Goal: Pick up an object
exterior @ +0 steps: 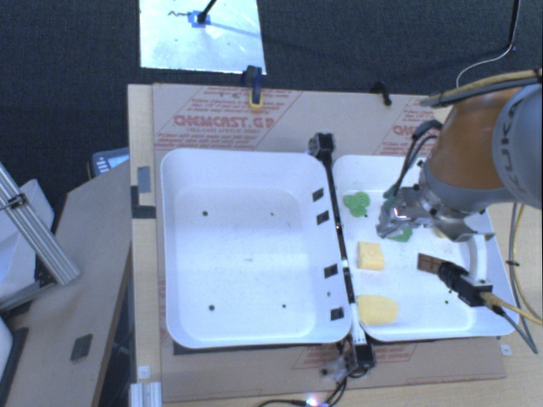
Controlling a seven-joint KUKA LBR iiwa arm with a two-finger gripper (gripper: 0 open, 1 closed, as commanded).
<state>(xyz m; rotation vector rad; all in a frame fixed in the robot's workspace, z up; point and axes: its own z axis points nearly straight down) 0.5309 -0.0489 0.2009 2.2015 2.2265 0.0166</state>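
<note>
White bins (254, 172), yellow blocks (371, 256) (2), green obj (357, 203), brown piece (427, 264).

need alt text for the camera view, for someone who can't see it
A grey and orange robot arm reaches from the right into the right white bin, its gripper low beside a green object. Two yellow blocks lie near the divider; the left bin sits alongside.

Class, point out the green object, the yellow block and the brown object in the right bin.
green object (357, 203), camera view, its middle
yellow block (370, 256), camera view, its top face
brown object (428, 264), camera view, its middle
</note>
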